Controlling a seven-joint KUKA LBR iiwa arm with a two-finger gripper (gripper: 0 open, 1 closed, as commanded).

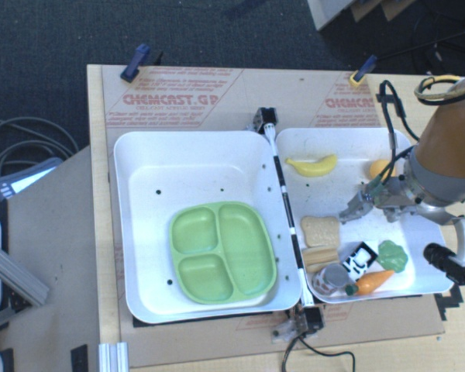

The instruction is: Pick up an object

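Where gripper (364,204) hovers, banana (311,164) and bread (320,230) nearby.

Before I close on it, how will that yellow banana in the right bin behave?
The banana looks like a glossy plastic toy, so probably light, stiff and a bit slippery. Its curved shape may pivot or slide if pushed off-centre. It lies alone by the bin's far wall, so nothing would block it.

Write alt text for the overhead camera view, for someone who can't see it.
A grey robot arm reaches from the right over the right white bin, its gripper above a banana, bread slice, carrot and green toy. The left white bin holds a green divided plate.
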